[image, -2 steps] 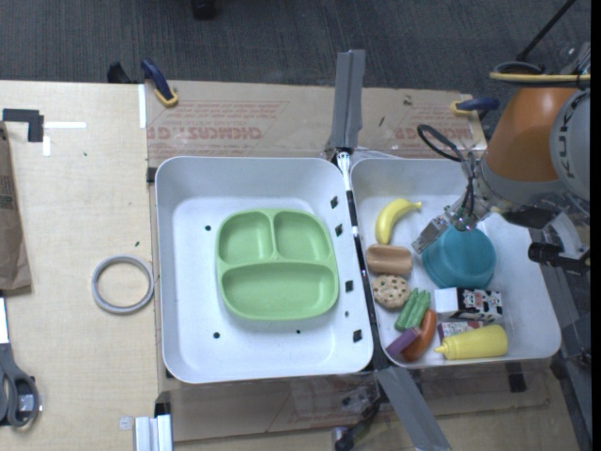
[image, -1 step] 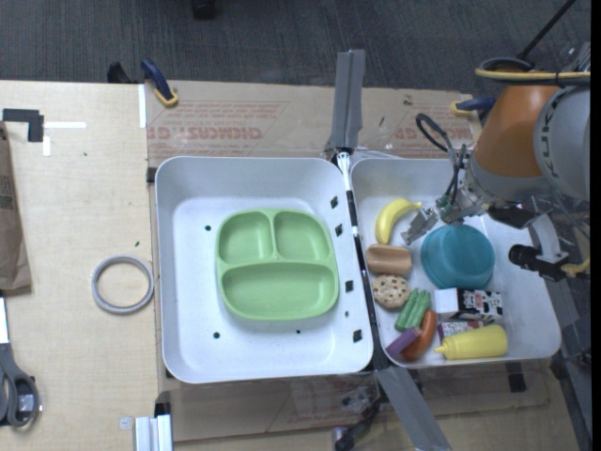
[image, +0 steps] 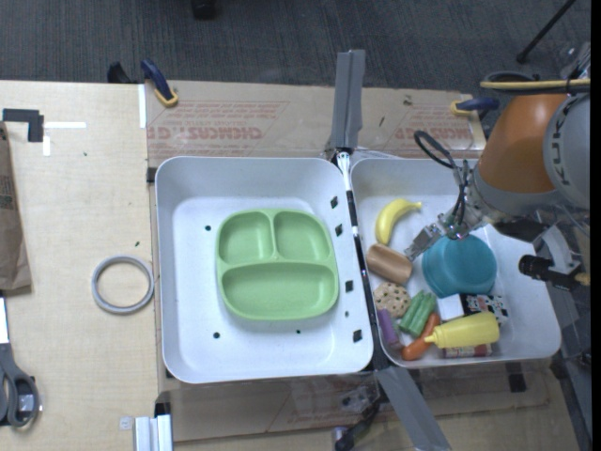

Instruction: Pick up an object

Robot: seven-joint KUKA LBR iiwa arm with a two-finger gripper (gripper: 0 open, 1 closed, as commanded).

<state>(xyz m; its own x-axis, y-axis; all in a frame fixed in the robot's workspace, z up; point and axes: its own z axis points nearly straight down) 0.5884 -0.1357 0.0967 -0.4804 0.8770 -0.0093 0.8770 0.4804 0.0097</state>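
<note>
The right bin holds a yellow banana, a brown bread roll, a speckled cookie, a green pickle, an orange carrot, a yellow squeeze bottle and a blue cup. My gripper hangs low in this bin, at the blue cup's upper left rim and just right of the banana. It is open, with nothing between its fingers. The grey arm with its orange band comes in from the right.
A green divided plate lies in the left bin. A metal divider post stands between the bins at the back. On the bench to the left lie a grey ring and scissors. A small printed card lies by the bottle.
</note>
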